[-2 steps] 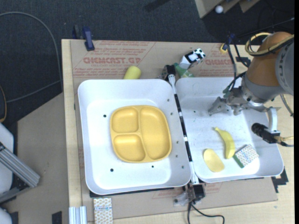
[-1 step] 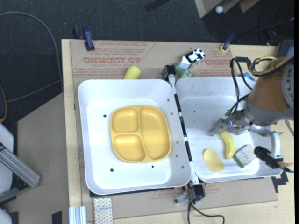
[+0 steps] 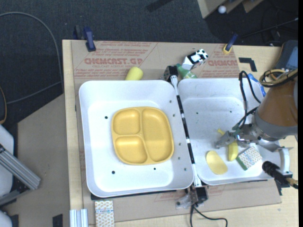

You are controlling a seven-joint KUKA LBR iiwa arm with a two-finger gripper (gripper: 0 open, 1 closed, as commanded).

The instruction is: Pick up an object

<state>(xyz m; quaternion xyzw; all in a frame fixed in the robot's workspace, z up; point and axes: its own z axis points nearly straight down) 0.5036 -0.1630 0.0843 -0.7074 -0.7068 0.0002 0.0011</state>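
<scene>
My gripper [image 3: 231, 139] is low in the right bin [image 3: 208, 103], near its front right part, at the end of the grey arm with the orange band [image 3: 279, 105]. Just below it lies a small yellow banana-shaped piece [image 3: 232, 151], touching or nearly touching the gripper. A flat pale yellow oval [image 3: 216, 162] rests to the left of that piece near the bin's front wall. To the right, a small green and white box [image 3: 248, 157] sits partly under the wrist.
The left bin [image 3: 94, 126] holds a yellow divided plate [image 3: 142, 135]. Behind the bins on the board lie a yellow object [image 3: 134, 73] and a black and white toy [image 3: 196, 57] with a green piece [image 3: 187, 73]. Cables [image 3: 246, 93] loop beside the arm.
</scene>
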